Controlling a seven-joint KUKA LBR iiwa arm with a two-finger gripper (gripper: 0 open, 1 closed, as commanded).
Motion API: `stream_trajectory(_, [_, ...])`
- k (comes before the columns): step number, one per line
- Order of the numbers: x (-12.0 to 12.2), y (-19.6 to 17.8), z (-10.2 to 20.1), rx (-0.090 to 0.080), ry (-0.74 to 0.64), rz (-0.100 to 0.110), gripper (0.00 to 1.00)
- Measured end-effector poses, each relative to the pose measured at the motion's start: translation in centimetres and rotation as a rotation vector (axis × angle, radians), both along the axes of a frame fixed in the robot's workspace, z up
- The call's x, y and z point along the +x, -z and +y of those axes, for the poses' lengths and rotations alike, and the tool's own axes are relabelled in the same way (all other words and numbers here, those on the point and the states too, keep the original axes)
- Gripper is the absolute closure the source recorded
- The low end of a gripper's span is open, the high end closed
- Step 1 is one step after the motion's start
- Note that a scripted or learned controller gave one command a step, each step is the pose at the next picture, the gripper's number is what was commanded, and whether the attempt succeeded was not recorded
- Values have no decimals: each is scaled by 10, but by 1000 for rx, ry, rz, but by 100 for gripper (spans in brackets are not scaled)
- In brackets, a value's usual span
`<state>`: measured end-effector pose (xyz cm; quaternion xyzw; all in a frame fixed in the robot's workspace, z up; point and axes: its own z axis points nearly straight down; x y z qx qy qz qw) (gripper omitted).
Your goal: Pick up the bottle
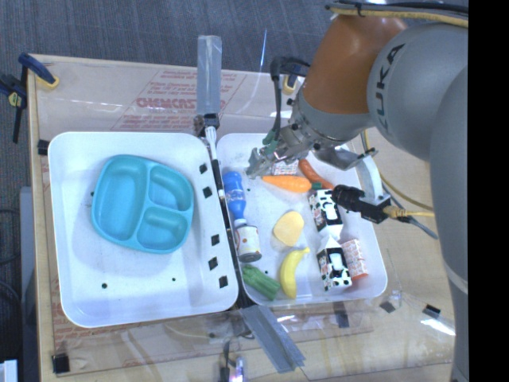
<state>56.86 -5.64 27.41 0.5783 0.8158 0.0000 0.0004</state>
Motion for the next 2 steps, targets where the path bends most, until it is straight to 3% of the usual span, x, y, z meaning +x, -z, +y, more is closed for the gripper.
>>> stream_trajectory(1, [-67, 35, -6, 0, 205, 5, 100])
stream_trajectory(2, [-91, -11, 80, 1, 98, 1, 100])
